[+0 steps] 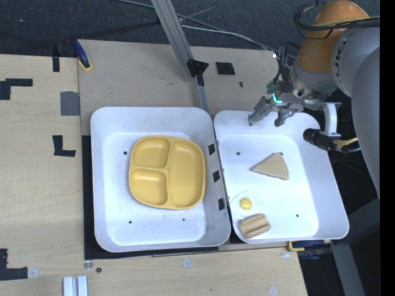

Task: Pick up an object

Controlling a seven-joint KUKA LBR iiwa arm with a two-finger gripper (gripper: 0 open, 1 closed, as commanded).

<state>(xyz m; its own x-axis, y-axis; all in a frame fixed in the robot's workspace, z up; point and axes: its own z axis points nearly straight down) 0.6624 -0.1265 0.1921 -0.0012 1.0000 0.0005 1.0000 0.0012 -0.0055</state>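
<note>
In the right bin (321, 224), a bread roll (253, 225) lies at the near edge with a small yellow piece (245, 203) just behind it and a tan wedge (271, 166) in the middle; a yellow divided plate (166, 171) fills the left bin (111, 227). At the right bin's far edge the gripper (271, 117) hangs with fingers apart, holding nothing. Nothing is picked yet, and bare floor surrounds the wedge, leaving easy room.

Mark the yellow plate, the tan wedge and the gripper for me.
yellow plate (166, 172): camera view, on its middle where the dividers meet.
tan wedge (272, 166): camera view, on its flat top face.
gripper (269, 116): camera view, midway between the fingertips.
</note>
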